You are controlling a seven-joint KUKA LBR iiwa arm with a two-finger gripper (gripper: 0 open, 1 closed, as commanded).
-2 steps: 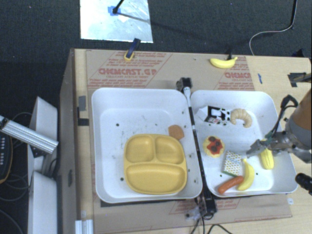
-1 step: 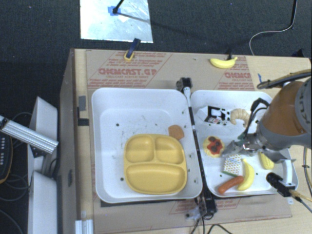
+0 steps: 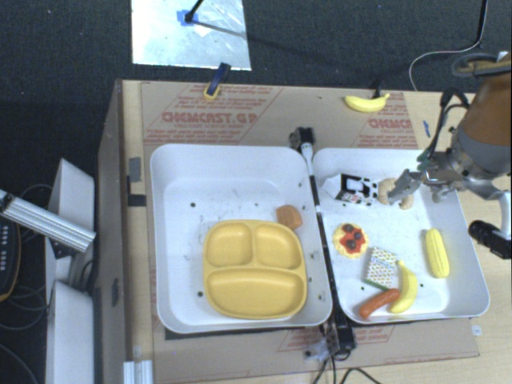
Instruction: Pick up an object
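A: Looking down on the bench, brown board with red print, two white bins side by side. Left bin carries a yellow divided plate low in its floor, three compartments. A small brown nugget-like piece sits just beside the plate's upper right corner, near the dividing wall.

B: Right bin?

A: Right bin is the busy one. Black-and-white patterned item near the upper left. Small round pizza-like disc with red spots below that. Checkered green-and-white block lower still, touching a yellow banana, and a red-orange sausage lying against the banana's lower end. Yellow corn cob stands apart toward the right wall.

B: Arm position?

A: Arm reaches in from the right, over the bin's upper right corner. Pincer points left, low over the bin. A pale tan ring-shaped thing sits right at its tip, beside the patterned item.

B: Holding it?

A: Cannot tell. The tip and the tan thing blur together; whether the pincer is wide, narrow, or closed on it is not readable.

B: Anything outside the bins?

A: A second banana on the board past the right bin, and a blue-and-yellow tool at the board's far edge.
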